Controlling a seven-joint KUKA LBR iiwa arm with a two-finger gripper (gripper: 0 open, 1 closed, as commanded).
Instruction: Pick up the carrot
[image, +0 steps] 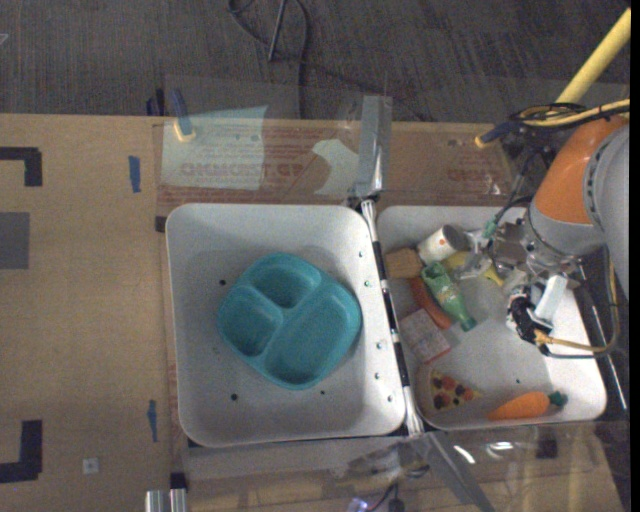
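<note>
Nearby, carrot (522, 404) in right bin (590, 400); teal tray (290, 318) left.

tray (290, 318): smooth teal plastic (slight sheen) | bins (200, 250): matt white | bench (80, 320): cardboard-brown

Cardboard-covered bench (80, 330), blue tape marks (134, 173), dark carpet floor (120, 50)

I see the arm (590, 190) reaching in from the right edge, its grey body and orange band bent over the upper right of my view. The wrist points down and to the left, with cables looping off its lower side. The gripper (497, 262) sits at the wrist's left end; I can't make out its fingers.
</note>
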